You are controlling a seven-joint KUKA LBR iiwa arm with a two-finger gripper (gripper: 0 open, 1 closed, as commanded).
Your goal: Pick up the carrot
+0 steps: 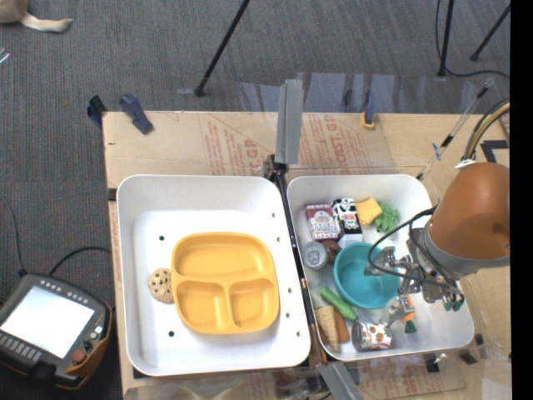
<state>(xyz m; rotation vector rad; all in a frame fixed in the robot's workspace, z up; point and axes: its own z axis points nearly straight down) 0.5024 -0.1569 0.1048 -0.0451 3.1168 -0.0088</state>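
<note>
The carrot point(405, 313) is a small orange piece with a green tip, lying near the front right of the right bin point(441, 332), just right of the teal bowl point(365, 278). My gripper point(410, 292) hangs directly over it, coming in from the right under the orange band of the arm point(473, 211). The wrist hides part of the carrot, and I cannot make out whether the gripper touches it.
The right bin also holds a labelled can point(374, 337), a green bean point(338, 303), a bread stick point(332, 327), a silver can point(315, 257), small boxes point(321, 220) and a yellow wedge point(368, 211). In the left bin point(141, 215) sit a yellow divided plate point(225, 283) and a cookie point(161, 285).
</note>
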